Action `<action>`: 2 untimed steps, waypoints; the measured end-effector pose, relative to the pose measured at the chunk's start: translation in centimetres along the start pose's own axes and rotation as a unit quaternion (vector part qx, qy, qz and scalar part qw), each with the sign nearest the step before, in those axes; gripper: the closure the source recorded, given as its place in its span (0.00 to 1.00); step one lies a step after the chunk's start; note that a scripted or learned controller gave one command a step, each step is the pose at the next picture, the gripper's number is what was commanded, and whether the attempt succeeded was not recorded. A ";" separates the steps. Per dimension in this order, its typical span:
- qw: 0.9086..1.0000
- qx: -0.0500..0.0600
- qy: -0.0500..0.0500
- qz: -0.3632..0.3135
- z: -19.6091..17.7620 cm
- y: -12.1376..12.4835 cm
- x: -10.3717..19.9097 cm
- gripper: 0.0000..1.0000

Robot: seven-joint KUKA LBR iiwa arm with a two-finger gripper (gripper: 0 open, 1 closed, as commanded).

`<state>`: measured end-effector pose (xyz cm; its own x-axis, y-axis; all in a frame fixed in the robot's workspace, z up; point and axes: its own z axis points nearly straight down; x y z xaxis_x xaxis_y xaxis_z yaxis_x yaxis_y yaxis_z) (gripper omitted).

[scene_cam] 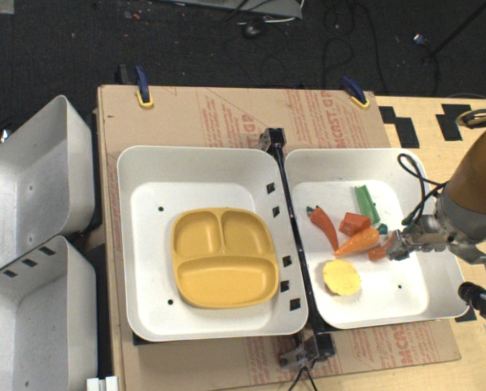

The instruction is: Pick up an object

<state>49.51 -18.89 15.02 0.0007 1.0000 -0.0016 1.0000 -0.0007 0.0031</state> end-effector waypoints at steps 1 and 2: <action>1.000 -0.002 -0.001 -0.002 -6.2 -0.3 0.2 1.00; 1.000 -0.001 -0.001 -0.002 -8.7 -0.1 0.2 1.00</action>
<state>49.38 -18.69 23.74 -0.0032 1.0000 -0.0027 1.0000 0.0032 0.0051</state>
